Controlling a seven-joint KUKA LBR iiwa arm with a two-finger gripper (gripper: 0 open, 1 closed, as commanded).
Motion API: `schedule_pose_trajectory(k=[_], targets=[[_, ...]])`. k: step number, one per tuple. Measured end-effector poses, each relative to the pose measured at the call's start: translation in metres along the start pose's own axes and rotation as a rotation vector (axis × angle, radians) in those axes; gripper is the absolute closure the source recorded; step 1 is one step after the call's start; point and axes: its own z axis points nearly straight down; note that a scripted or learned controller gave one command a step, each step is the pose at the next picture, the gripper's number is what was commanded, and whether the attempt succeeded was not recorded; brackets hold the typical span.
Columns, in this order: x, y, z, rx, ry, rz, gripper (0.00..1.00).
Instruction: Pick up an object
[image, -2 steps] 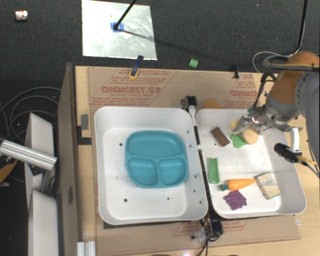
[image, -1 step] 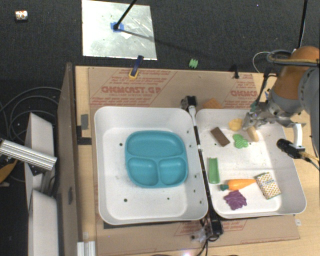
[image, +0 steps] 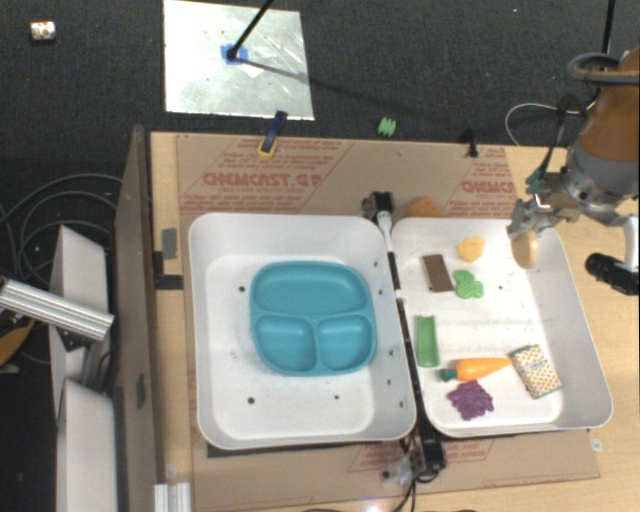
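The right bin (image: 575, 330) holds several small objects: a yellow piece (image: 470, 248), a brown block (image: 436, 272), a green broccoli-like piece (image: 467, 286), a green bar (image: 427, 340), an orange carrot (image: 478, 369), a purple cluster (image: 470, 400) and a patterned packet (image: 535, 370). My gripper (image: 525, 247) hangs over the bin's far right part, right of the yellow piece and apart from it. Nothing shows between its fingers.
The left bin (image: 225, 255) carries a blue divided tray (image: 312, 316). A clamp (image: 379, 208) sits where the bins meet at the back. Cardboard lies under both bins. A metal bar (image: 55, 309) and cables lie off to the left.
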Motion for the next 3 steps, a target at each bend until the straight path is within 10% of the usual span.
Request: schedule_pose_trajectory(k=[1, 3], targets=[[0.056, 0.029, -0.005, 0.007, 0.003, -0.003, 1.0], [0.144, -0.058, -0.028, 0.015, 0.004, -0.001, 1.0]])
